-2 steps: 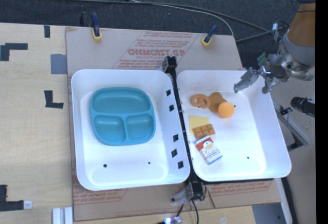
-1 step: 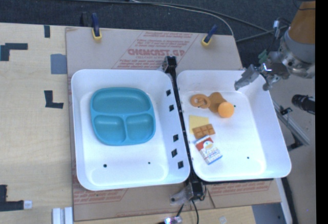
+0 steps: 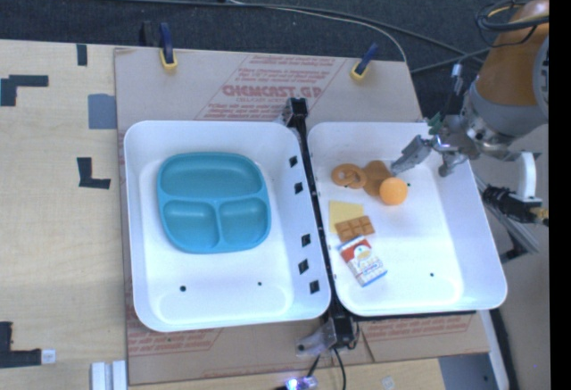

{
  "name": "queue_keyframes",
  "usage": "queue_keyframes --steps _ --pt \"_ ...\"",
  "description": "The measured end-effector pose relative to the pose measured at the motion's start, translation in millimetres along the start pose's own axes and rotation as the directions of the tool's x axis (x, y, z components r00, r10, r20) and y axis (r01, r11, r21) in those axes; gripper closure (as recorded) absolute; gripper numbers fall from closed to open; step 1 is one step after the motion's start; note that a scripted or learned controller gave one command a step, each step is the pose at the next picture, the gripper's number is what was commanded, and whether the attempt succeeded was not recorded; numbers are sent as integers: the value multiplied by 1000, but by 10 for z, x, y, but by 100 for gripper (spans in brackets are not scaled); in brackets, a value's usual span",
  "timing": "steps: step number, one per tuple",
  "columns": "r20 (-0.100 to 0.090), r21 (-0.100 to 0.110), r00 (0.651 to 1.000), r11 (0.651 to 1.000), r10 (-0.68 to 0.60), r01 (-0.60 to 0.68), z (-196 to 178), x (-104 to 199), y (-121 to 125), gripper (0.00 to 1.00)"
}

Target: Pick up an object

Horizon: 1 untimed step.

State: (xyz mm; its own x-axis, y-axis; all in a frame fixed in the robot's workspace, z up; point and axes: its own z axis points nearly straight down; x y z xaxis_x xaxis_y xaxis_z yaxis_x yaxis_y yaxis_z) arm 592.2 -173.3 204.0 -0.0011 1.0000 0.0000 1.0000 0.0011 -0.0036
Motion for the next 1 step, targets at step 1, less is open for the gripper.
queue_keyframes --steps 1 --pt "0 2 1000 1000 0 0 451 14 -60 0"
